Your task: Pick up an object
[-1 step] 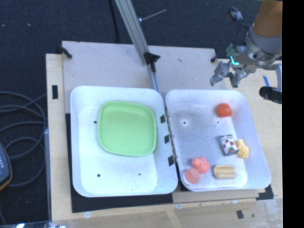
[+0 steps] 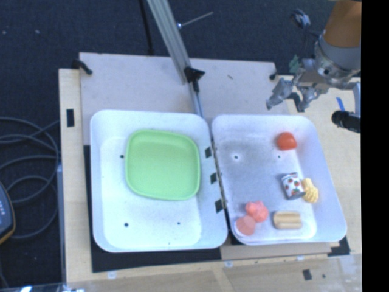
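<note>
My gripper (image 2: 288, 100) hangs above the far edge of the right bin (image 2: 255, 163), its two fingers spread open with nothing between them. In that bin lie an orange-red ball (image 2: 286, 141) near the far right, a small patterned white cube (image 2: 292, 185) with a yellow corn-like piece (image 2: 310, 191) beside it, a pink lump (image 2: 257, 211), a flat pink disc (image 2: 245, 225) and a tan hot-dog-shaped piece (image 2: 287, 220) at the near edge. The ball lies closest to the gripper, a little nearer the camera.
The left bin (image 2: 106, 224) holds a green square plate (image 2: 163, 164). A slanted metal rail (image 2: 170, 32) runs down from the top to the gap between the bins. Black cables (image 2: 24, 157) lie off the bench at the left.
</note>
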`<state>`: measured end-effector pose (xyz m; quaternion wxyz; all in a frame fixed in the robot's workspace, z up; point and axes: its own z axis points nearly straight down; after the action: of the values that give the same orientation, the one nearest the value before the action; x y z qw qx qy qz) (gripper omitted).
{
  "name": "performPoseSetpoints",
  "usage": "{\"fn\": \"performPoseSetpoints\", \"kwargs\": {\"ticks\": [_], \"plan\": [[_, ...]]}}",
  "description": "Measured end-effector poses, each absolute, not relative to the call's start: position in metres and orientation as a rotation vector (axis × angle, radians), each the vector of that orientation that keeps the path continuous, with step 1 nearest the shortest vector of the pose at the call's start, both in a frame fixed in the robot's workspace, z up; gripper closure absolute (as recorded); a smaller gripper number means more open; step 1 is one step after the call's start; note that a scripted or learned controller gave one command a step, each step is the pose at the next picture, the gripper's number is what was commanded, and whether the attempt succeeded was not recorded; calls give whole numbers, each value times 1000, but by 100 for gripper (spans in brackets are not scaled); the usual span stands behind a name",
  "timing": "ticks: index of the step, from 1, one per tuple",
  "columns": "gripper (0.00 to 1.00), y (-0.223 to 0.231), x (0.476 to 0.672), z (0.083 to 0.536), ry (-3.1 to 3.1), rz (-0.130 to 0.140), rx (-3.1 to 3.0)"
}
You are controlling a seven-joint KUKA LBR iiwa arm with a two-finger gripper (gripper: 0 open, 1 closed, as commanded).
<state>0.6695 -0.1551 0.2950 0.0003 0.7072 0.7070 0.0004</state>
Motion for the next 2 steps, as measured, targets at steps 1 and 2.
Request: {"fn": "performPoseSetpoints", "kwargs": {"ticks": [1, 2], "plan": [[0, -154, 676, 236, 2223, -5, 2224], [0, -157, 671, 174, 2223, -6, 2225]]}}
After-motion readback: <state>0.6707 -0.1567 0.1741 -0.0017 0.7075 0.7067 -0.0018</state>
